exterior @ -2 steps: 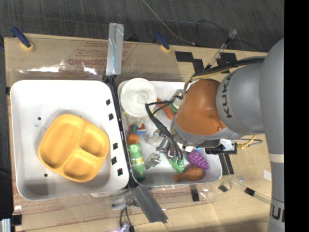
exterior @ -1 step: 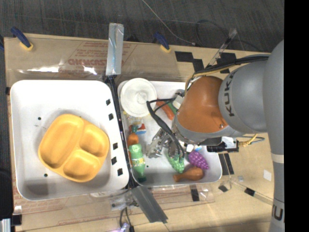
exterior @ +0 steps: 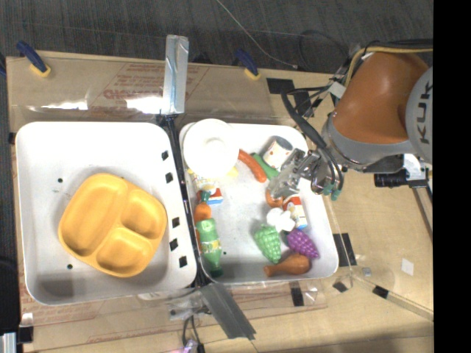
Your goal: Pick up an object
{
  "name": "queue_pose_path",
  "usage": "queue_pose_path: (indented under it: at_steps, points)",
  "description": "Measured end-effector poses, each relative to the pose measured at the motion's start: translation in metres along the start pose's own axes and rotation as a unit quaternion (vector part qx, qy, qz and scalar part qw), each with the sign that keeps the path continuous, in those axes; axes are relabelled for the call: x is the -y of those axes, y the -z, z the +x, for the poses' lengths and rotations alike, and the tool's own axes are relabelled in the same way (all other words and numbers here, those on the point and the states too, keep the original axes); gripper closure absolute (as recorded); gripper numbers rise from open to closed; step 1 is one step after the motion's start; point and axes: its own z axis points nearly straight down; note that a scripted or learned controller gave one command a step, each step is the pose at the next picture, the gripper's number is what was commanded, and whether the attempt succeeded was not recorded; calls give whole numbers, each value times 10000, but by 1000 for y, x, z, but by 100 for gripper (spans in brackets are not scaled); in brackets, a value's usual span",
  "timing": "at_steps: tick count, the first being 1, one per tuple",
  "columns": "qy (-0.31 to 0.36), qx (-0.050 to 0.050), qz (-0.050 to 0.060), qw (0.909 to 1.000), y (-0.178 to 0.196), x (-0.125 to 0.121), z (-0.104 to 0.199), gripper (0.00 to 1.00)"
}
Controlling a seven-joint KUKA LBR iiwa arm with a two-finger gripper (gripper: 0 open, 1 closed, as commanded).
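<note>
while arm reaches into right bin (exterior: 316, 219), hand (exterior: 283, 186) low over toys; grip state unclear.

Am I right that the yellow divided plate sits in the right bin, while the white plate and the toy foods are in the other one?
Not quite: the camera view shows the yellow divided plate in the left bin. The white plate and the toy foods, such as the purple grapes, are in the right bin.

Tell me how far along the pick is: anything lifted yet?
Done: the gripper is down inside the right bin, over the toys by the purple grapes. In hand: nothing visibly between its fingers. Left: a clear grasp and lift. The yellow tray sits in the left bin.
</note>
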Motion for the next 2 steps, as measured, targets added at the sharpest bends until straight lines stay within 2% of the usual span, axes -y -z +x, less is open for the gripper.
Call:
queue_pose_path:
  at_steps: [1, 2]
  points:
    - [4, -43, 4, 10000, -4, 0, 2, 0]
    - [140, -116, 11, 9998, -121, 42, 24, 0]
